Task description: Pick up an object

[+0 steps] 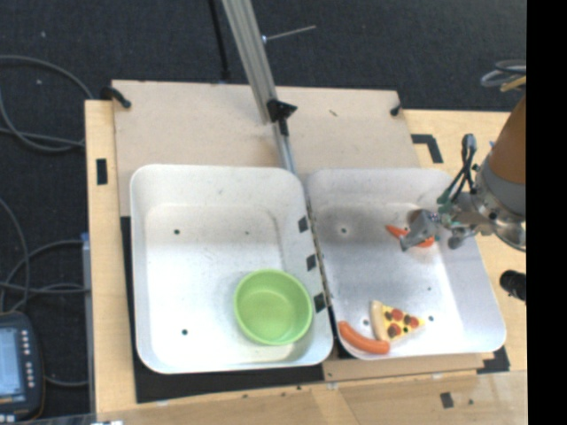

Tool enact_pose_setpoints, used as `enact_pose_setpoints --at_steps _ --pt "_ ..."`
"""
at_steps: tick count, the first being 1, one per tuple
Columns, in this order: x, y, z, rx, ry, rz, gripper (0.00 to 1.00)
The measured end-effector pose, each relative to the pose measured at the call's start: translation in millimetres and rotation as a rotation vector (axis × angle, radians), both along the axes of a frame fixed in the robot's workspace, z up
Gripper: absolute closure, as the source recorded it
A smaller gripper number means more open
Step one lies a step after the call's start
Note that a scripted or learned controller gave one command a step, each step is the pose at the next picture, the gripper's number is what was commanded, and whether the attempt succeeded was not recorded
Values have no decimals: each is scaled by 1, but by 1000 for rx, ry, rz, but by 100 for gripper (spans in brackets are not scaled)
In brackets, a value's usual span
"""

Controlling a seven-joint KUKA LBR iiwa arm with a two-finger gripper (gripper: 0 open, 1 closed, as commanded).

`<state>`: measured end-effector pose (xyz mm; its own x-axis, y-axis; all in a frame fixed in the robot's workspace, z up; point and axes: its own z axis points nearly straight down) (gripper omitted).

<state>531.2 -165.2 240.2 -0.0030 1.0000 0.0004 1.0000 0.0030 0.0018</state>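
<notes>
The grey two-finger gripper [423, 235] sits low inside the shallow white right-hand bin [354, 202], toward that bin's far right side. A small orange-red toy piece [396, 230] lies right at the gripper's tip, on the side toward the bin's middle, its long axis running roughly left to right. The grey metal overlaps part of the piece, so whether the gripper is wide, narrow or already clamped on it cannot be told. A pizza-slice toy [394, 320] and an orange sausage-shaped toy [361, 337] lie near that bin's front edge.

Gripper [416, 237] low in right bin [354, 264] at orange object [396, 231].
</notes>
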Motion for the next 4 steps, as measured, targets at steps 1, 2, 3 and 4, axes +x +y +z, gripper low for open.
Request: enact_pose_setpoints --at_steps 1,2,3,4 --pt "0 0 0 0 -1 -1 0" --pt "-1 3 -62 -1 7 -4 0" --pt "-7 0 -124 -1 8 -4 0" --pt "-8 -2 -140 -3 3 -5 0"
